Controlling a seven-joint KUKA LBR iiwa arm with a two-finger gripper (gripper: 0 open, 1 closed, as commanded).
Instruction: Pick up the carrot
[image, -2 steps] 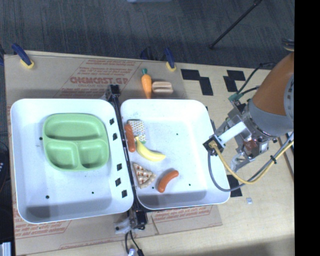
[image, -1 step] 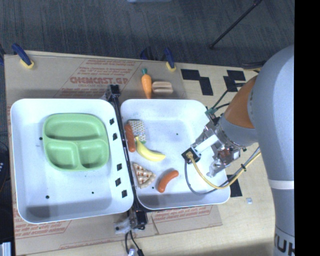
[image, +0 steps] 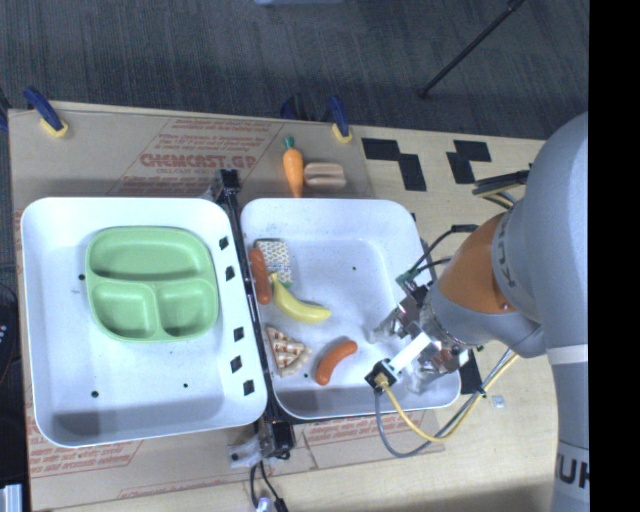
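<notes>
From the overhead camera you see the bench (image: 420, 160) carrying two shallow white bins side by side. The left bin (image: 50, 330) holds a green divided plate (image: 152, 282) with three compartments, sitting toward the bin's upper half.

The carrot (image: 292, 168) you are after lies outside both bins, on the bench just beyond the far rim of the right bin (image: 340, 225). Its green top points away from the bins and its orange tip points toward the rim. Just to its right on the bench rests a small tan-and-brown bun-like piece (image: 324, 176), close beside it; you cannot tell whether they touch.

Inside the right bin, toward its left side, you find a red sausage (image: 260, 275) lying along the left wall, a small checked piece (image: 275, 257) next to it, and a yellow banana (image: 298, 306) just below them, curving toward the middle. Nearer the front wall sit a waffle-like wedge (image: 286, 352) and a second red sausage (image: 335, 361), tilted, just to the wedge's right.

The arm (image: 545, 260) comes in from the right, with its orange band above the wrist. The gripper (image: 405, 340) hangs over the right bin's near right corner, well apart from the carrot and right of the second sausage. Nothing shows between its fingers, and you cannot tell whether it is released or clenched. A yellow cable (image: 420, 425) loops from it over the bin's front rim.
</notes>
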